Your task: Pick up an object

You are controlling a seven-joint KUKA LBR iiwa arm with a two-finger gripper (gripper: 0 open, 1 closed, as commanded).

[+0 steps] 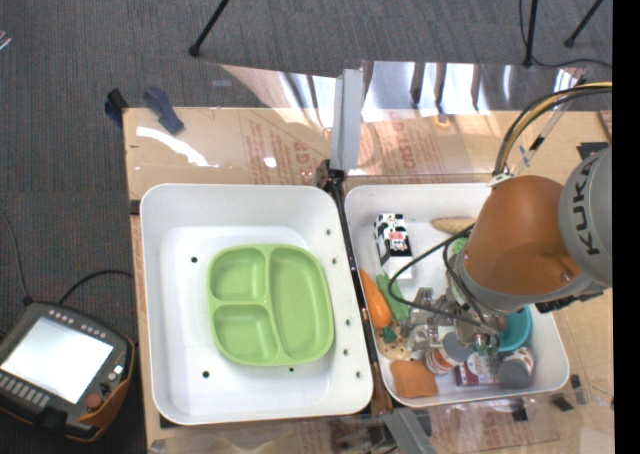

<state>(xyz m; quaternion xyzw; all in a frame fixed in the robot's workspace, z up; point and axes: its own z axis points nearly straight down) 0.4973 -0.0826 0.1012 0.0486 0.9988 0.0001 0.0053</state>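
Hovering low over the right bin (552, 342), the gripper (452, 327) sits among the jumbled toys (430, 357), open or closed I cannot tell; looks like the reach-in step; next comes a clean close and lift.

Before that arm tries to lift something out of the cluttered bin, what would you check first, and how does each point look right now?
1. Gripper is over the right bin: ok.
2. Objects within reach, such as the carrot and cow figure: ok.
3. Something is between the fingers: cannot tell, clutter hides them.
4. Target stands apart from its neighbours: not ok, items are crowded together beneath the gripper.
5. Green divided plate in the left bin is out of the arm's way: ok.
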